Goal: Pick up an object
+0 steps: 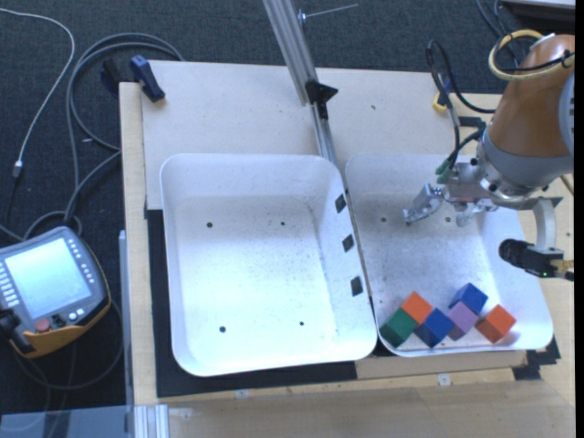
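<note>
Several small blocks lie bunched at the near edge of the right bin (392,245): a green one (398,326), an orange one (417,307), two blue ones (437,326) (470,297), a purple one (462,318) and another orange one (497,323). My gripper (422,207) hangs over the far half of that bin, well behind the blocks, pointing left. Its fingers (416,213) sit close together with nothing between them.
The left bin (182,245) lies beside the right one, with a row of black clips on the shared wall. A slanted metal rail (290,39) rises from behind the bins. A teach pendant (46,286) and cables lie on the floor at left.
</note>
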`<state>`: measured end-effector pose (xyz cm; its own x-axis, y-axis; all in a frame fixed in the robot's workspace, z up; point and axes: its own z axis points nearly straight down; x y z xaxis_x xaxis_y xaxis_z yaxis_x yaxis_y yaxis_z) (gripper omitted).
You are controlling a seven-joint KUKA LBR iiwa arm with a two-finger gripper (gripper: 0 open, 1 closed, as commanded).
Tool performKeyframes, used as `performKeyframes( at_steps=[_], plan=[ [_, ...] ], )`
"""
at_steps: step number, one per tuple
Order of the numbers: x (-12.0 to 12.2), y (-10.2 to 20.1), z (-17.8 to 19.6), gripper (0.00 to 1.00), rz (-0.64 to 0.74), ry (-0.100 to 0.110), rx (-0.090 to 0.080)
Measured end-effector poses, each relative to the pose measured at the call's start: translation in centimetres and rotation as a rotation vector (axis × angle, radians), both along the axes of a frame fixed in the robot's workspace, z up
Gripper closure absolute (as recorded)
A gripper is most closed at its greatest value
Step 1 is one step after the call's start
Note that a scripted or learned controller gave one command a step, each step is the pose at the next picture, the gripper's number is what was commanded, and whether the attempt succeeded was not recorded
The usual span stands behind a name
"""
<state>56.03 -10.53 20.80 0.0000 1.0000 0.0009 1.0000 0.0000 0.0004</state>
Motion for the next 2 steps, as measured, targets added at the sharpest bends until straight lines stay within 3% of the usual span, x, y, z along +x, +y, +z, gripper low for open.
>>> performKeyframes(
  at_steps=[1,2],
  plan=[
    [5.0,-4.2,-9.2,0.00,-0.001,0.004,-0.002],
    [-5.5,-1.5,-11.0,0.00,-0.001,0.010,0.003]
  ],
)
